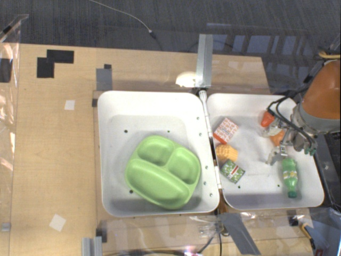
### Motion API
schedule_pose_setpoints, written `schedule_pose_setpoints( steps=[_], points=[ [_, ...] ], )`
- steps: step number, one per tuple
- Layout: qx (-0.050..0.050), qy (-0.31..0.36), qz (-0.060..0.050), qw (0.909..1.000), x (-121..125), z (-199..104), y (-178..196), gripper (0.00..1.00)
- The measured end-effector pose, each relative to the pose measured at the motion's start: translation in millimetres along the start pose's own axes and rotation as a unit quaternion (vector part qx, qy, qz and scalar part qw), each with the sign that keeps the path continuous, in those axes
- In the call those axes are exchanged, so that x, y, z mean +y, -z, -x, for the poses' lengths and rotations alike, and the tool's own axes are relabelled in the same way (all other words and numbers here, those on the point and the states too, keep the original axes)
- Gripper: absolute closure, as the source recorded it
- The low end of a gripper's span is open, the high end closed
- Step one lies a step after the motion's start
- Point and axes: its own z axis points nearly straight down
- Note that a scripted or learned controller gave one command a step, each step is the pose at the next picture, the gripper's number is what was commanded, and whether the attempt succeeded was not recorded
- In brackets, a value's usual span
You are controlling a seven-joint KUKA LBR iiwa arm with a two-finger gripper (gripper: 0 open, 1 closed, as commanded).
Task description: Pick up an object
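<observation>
Two shallow white bins side by side on the wooden counter: left bin carrying a green divided plate tilted in its middle, right bin carrying a red-and-white packet, a yellow-orange snack piece and a small green-and-red packet near its left wall, a green bottle lying toward its right wall, and orange items at upper right. Pincer low over the right bin, just above the green bottle's cap end and beside the orange items; whether apart or together, cannot tell, nothing visibly between.
</observation>
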Motion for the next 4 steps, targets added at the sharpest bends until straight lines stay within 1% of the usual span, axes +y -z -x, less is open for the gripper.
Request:
schedule_pose_setpoints(
  steps=[1,2,3,4],
  points=[
    [-0.005,0.003,0.000,1.0000,2.0,3.3,12.9,1.00],
    [-0.002,-0.142,0.002,0.9899,54.6,13.6,-7.0,1.00],
    [0.000,-0.284,0.002,0.9589,159.8,12.8,91.6,1.00],
    [0.001,-0.083,0.001,0.9966,143.7,-34.8,128.2,1.00]
  ],
)
